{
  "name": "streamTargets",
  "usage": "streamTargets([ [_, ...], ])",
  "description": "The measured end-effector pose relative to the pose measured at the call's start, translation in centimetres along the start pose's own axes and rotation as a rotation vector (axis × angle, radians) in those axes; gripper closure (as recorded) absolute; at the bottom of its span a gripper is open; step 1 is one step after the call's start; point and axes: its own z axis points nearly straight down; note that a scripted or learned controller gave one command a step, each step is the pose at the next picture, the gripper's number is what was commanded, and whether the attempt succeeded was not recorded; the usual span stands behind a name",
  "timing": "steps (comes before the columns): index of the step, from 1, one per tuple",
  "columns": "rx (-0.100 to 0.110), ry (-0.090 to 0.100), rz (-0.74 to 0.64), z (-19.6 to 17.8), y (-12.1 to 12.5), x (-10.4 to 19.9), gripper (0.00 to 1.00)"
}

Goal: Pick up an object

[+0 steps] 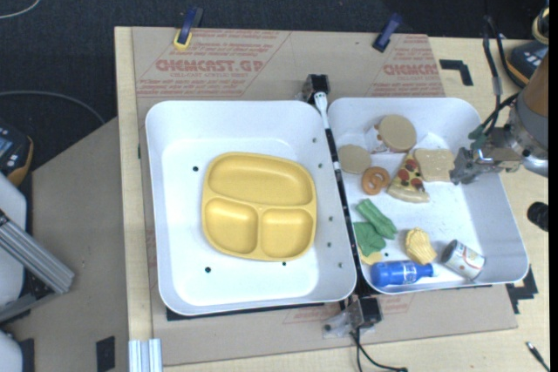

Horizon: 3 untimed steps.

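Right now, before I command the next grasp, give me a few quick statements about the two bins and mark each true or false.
1. The yellow tray lies in the left bin. True.
2. The blue bottle stands upright. False: it lies on its side near the right bin's front edge.
3. The gripper is over the left bin. False: it is over the right bin, beside the pizza slice.
4. The pretzel lies left of the pizza slice. True.

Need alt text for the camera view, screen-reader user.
A robot gripper reaches from the right into the right bin, which holds toy food: a pizza slice, pretzel, blue bottle and small can. The left bin holds a yellow divided plate.
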Motion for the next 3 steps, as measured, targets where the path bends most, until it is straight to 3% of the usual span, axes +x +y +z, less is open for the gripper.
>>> streamTargets([
  [3,-0.003,0.002,-0.002,-1.3,6.5,15.7,1.0],
])
